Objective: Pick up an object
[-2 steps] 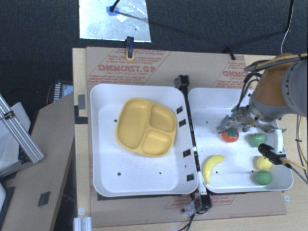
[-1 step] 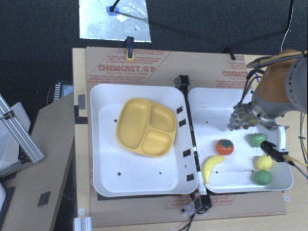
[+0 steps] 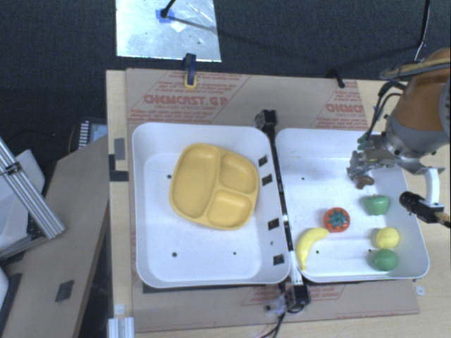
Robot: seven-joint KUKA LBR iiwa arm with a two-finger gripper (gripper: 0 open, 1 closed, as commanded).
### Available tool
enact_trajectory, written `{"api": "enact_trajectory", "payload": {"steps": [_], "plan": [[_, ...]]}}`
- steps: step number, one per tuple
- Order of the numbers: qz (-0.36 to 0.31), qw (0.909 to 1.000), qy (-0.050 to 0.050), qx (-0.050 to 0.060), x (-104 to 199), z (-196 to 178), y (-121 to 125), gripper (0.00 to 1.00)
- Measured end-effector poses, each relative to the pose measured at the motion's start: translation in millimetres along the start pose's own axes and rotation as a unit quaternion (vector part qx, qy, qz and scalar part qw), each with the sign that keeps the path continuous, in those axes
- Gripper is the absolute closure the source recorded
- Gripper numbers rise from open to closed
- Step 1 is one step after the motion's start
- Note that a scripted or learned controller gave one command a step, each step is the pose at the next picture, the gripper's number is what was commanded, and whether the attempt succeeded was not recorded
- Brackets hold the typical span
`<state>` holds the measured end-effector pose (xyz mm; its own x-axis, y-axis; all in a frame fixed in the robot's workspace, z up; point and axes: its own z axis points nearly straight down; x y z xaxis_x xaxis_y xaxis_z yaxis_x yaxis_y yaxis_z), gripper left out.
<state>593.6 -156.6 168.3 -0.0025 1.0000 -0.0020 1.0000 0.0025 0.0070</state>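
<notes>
Green fruit [image 3: 377,204] just beside claw [image 3: 363,177]

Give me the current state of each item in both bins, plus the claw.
Yellow tray: upright in left bin, compartments bare.
Banana: lying flat at right bin's front-left corner.
Tomato: resting, untouched.
Green pepper: resting below the claw.
Lemon: resting.
Lime: resting.
Claw: low over right bin, nothing visibly held.
</notes>
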Motion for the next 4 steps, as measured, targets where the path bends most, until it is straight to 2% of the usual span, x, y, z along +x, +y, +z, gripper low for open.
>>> {"api": "enact_trajectory", "payload": {"steps": [2,3,4], "plan": [[-0.001,1.0,0.0,0.001,-0.9,-111.5,9.9,1.0],[-0.004,1.0,0.002,0.002,53.6,-114.2,3.8,1.0],[-0.004,1.0,0.002,0.003,113.2,-100.4,8.1,1.0]]}}
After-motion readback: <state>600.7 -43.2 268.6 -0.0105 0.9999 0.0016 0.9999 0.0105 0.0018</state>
